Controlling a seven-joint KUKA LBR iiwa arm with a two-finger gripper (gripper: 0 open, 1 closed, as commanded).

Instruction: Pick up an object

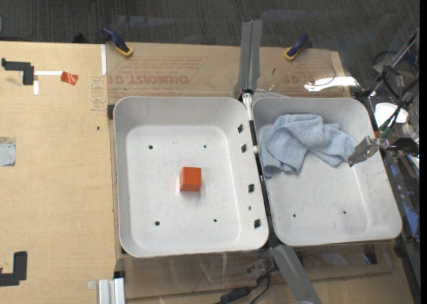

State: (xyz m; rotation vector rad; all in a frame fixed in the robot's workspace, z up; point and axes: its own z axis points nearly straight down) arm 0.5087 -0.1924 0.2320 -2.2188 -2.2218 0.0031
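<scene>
Overhead, two shallow white bins sit side by side on the bench, and the right bin [373, 223] serves as the reference for everything else. Inside it, bunched against its upper left part, lies a light blue cloth [300, 141], crumpled into folds, with one flap trailing toward the bin's right wall. At that right wall, roughly midway along it, the gripper [361, 153] reaches in from the side: a thin grey metal finger slants downward and leftward, its tip just beside or touching the trailing end of the cloth; contact cannot be settled from this angle. Whether the fingers are spread or pressed together cannot be told either, since a single narrow piece is what shows, and no part of the cloth is seen clearly pinched between two fingers. The lower half of the right bin shows bare white floor with a few small dark dots.

Directly left of the right bin, sharing its divider, is the left bin [133, 183]. An orange-red cube [191, 179] rests upright on that bin's floor near the centre, well apart from the cloth and from the gripper. Above the right bin's far rim lies brown cardboard [200, 73] with reversed printed lettering, held by two clamps [117, 41] with yellow and blue handles.
</scene>
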